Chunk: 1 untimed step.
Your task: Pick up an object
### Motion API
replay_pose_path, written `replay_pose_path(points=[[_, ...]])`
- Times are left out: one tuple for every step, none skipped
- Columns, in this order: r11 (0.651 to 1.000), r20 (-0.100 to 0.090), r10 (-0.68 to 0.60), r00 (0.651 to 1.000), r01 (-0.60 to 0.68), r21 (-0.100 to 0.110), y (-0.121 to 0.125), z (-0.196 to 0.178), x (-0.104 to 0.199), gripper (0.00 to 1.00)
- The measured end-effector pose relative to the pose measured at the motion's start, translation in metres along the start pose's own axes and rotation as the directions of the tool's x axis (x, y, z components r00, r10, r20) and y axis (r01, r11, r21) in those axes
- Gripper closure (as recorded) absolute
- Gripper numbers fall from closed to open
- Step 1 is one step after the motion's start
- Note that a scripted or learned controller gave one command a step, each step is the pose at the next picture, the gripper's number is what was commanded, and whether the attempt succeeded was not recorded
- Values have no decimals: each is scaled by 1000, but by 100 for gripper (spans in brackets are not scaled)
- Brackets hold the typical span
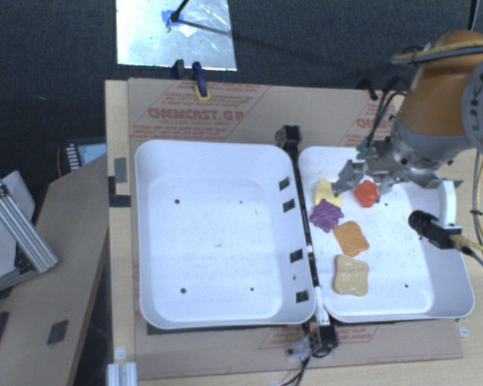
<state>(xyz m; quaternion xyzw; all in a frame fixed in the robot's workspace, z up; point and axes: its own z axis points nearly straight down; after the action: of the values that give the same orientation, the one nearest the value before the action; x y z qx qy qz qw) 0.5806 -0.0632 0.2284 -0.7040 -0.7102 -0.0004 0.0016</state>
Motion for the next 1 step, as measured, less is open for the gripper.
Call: replay_pose_path(points=[[1000, -1, -1, 1000, 1, 2, -87, -4, 65, 0]])
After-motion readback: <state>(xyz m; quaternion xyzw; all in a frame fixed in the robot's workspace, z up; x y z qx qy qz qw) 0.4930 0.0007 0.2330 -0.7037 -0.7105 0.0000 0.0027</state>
